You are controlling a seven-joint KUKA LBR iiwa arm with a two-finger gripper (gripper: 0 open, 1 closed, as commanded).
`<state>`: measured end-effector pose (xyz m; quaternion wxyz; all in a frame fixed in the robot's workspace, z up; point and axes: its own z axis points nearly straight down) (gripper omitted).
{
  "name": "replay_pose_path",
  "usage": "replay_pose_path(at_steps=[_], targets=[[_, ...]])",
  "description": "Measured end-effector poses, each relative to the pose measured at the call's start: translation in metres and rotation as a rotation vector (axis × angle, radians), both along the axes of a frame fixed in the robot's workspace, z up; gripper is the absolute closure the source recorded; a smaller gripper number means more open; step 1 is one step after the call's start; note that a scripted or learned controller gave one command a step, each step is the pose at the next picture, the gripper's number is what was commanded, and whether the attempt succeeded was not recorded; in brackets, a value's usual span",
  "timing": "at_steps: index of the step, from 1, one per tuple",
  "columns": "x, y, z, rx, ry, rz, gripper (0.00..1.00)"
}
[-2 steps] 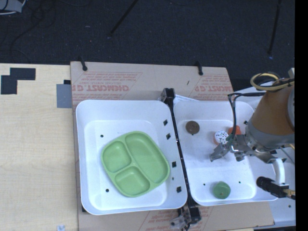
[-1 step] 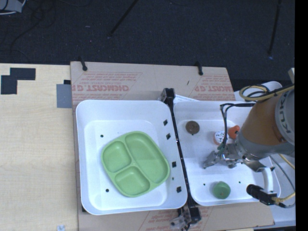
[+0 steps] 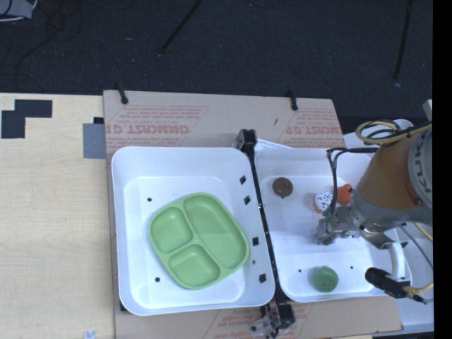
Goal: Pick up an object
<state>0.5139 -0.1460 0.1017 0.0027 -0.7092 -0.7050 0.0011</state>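
The hand [image 3: 329, 233] is hanging low over the middle of the right bin [image 3: 296, 288], and whether it is spread or closed I cannot tell; nothing is showing in its grip, so the pick is looking not yet done. The likeliest targets are lying loose: a small white dotted object [image 3: 323, 201] just beside an orange piece [image 3: 343, 193] toward the worktop's far edge, a round green object [image 3: 325, 279] near the near edge, and a brown disc [image 3: 282, 186]. All are roundish, showing no clear long axis.
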Motion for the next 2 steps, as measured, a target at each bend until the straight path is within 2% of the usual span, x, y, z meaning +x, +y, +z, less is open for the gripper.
replay_pose_path(at_steps=[1,2], targets=[[0.003,-0.003,0.042,-0.002,-0.006,0.005,1.0],[0.0,-0.01,0.103,-0.003,-0.009,0.007,1.0]])
